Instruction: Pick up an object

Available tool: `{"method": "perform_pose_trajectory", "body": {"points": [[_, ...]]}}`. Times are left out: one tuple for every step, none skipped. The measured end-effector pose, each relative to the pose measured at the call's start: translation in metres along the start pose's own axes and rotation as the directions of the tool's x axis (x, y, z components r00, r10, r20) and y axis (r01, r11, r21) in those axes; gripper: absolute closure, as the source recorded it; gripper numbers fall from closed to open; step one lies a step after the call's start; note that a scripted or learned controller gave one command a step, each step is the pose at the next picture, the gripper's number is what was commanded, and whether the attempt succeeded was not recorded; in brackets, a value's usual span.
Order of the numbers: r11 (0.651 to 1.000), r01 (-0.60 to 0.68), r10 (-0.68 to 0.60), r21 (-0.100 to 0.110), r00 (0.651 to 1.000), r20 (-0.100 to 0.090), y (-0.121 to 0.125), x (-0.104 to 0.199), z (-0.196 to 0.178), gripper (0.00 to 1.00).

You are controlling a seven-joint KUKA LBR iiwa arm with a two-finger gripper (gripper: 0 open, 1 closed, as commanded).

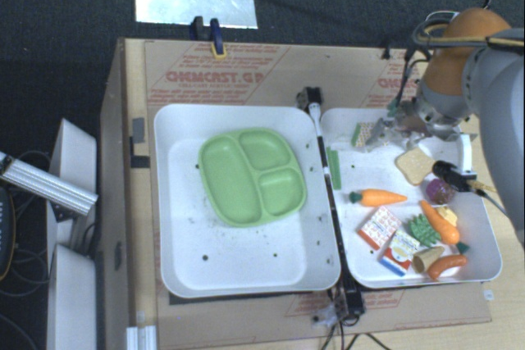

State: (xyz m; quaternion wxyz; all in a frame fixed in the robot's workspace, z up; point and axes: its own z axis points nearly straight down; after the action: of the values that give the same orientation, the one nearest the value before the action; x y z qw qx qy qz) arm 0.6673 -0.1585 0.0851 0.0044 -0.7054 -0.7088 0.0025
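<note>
Toys lie scattered in the right bin [492,262], none between my fingers. Going left to right: the left bin [176,258] holds a green divided plate [252,176]; across the divider come a green stick [334,166], a carrot [377,197], a small red-and-white box [379,226] and a hot dog [446,265]. My gripper [387,129] hangs over the right bin's far end; whether it is open or closed, I cannot tell.

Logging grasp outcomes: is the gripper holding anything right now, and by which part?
Cannot tell. The gripper is low at the back of the right bin near a small green item, but nothing is clearly seen between its fingers.
</note>
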Motion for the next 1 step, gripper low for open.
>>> {"method": "perform_pose_trajectory", "body": {"points": [[1.0,0.0,0.0,0.0,1.0,0.003,-0.0002,0.0011,0.0002,0.0]]}}
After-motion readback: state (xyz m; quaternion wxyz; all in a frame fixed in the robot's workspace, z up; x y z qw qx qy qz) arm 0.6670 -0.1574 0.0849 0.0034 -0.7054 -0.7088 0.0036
